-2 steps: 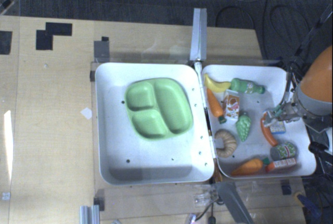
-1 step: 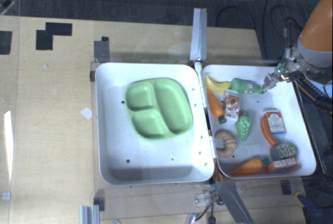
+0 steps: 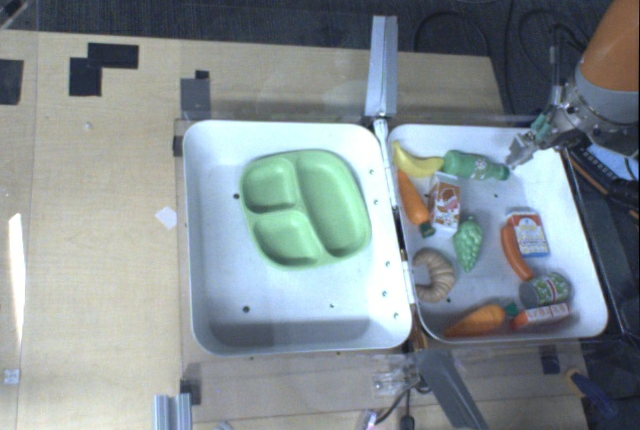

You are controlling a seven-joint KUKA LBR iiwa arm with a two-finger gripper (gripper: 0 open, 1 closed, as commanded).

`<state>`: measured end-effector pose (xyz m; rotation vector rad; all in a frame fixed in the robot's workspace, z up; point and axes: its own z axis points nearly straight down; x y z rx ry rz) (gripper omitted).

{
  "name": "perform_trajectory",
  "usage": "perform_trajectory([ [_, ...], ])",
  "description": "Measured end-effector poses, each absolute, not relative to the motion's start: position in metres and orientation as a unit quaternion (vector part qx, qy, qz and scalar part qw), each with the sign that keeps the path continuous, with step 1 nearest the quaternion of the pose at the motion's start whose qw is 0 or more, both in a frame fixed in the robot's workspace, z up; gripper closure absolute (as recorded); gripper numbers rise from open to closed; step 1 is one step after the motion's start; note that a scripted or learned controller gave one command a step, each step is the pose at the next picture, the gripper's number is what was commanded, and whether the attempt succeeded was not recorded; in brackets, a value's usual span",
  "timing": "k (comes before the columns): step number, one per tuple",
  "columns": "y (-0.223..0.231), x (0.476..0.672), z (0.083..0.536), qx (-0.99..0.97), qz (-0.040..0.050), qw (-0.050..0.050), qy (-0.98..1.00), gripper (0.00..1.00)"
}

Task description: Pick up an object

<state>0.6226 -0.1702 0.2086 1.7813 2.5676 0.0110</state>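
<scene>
The gripper (image 3: 524, 147), its grip state unclear, hovers at the right bin's (image 3: 590, 248) far edge just beside the green bottle (image 3: 474, 166); toys crowd this bin, while bare floor surrounds the left bin's green divided plate (image 3: 304, 207).

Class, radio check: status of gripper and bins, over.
Gripper above right bin, near green bottle. Nothing seen gripped. Toy food crowded; banana beside bottle.
</scene>
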Motion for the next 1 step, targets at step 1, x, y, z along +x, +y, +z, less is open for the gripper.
perform_trajectory([
  [1, -0.1691, 0.6251, 0.2217, 0.567, 0.0051, 0.013, 0.823, 1.00],
])
